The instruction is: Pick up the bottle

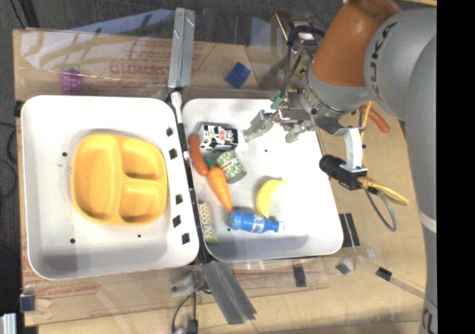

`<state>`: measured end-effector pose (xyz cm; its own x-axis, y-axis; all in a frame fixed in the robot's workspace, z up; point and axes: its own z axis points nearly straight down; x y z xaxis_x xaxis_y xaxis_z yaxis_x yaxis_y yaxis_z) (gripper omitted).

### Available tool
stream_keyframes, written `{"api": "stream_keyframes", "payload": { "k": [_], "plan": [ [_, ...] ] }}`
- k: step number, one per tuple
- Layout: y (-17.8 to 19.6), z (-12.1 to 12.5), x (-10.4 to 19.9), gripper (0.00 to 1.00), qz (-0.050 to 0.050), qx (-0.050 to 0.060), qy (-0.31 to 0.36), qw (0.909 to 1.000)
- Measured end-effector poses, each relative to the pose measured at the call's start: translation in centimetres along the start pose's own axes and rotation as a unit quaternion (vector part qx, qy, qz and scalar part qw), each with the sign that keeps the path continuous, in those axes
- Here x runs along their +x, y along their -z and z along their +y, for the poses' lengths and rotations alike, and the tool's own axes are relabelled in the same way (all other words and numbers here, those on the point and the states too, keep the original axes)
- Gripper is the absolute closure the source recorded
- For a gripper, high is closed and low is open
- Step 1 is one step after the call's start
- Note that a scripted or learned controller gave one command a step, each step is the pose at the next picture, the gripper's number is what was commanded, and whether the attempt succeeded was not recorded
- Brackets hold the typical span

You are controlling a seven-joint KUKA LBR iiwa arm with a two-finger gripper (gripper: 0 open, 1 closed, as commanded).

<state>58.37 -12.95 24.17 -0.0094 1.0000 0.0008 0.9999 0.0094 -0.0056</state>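
Two bins sit side by side on the bench (111, 58): the left bin (44, 243) holds a divided tray (119, 177), and the right bin (312, 214) holds the rest. Along the right bin's left side lie a small carton (218, 135), a can (231, 166) and a carrot (219, 186), with a banana (269, 195) to their right. The bottle (254, 223) lies on its side near the front wall, just below the banana, while the gripper (276, 122) hangs over the bin's rear part.

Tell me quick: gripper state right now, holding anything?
Gripper: above the right bin's far end, nothing between its fingers; open or shut cannot be told. The bottle lies apart, near the bin's front.
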Motion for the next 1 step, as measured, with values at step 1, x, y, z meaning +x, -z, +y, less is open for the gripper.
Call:
{"api": "stream_keyframes", "payload": {
  "k": [1],
  "plan": [
    [-14.72,-3.91,0.59,0.00,0.000,0.001,-0.034,0.9994]
  ]
}}
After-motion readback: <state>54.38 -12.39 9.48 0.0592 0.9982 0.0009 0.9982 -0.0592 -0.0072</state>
